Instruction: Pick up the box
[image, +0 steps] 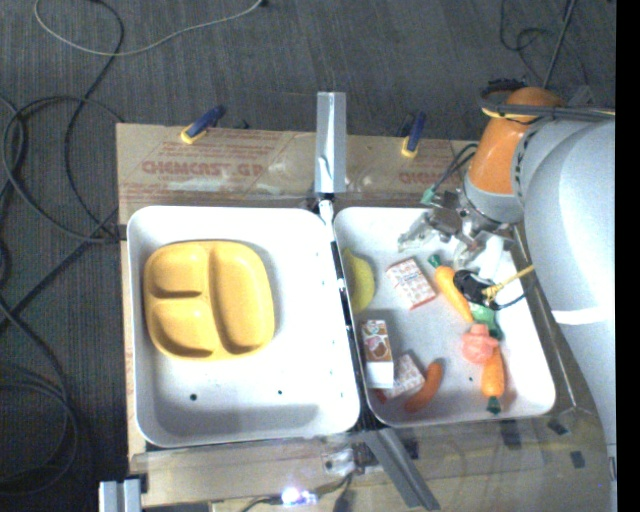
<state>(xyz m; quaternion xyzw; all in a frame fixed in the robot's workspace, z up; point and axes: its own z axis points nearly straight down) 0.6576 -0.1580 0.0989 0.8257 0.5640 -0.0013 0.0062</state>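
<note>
Camera view: box (411, 282) mid-bin, uncrowded.

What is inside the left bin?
The left bin holds one yellow divided plate, lying toward its back half. The plate's three compartments look bare. Whatever is beneath the plate is covered and cannot be seen.

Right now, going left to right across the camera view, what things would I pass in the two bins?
Yellow divided tray in the left bin → yellow fruit at the right bin's left wall → small milk carton → red and white box → carrot → orange carrot near the right wall.
</note>
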